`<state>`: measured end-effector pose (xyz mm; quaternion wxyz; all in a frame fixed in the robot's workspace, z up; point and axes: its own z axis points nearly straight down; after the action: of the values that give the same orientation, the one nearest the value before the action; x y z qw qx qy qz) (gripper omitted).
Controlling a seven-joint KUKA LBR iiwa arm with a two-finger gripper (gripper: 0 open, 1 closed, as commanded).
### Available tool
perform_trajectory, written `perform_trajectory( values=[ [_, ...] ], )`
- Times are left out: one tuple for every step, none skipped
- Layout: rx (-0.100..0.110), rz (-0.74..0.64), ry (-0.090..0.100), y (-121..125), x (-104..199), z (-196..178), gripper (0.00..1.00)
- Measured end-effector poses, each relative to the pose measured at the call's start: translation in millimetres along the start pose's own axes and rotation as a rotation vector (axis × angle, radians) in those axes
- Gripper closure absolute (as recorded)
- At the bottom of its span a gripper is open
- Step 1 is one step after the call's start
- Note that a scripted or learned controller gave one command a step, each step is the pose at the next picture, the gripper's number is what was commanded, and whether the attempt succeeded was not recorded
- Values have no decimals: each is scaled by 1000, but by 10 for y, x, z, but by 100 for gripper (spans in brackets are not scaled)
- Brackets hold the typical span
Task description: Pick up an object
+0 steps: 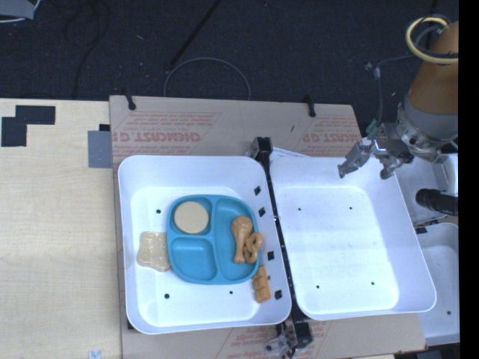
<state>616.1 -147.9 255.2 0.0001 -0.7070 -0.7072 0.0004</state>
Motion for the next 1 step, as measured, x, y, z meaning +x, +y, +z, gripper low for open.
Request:
perform_trajectory(
  values=[
    [8,0,2,-21,35,646,0]
  ],
)
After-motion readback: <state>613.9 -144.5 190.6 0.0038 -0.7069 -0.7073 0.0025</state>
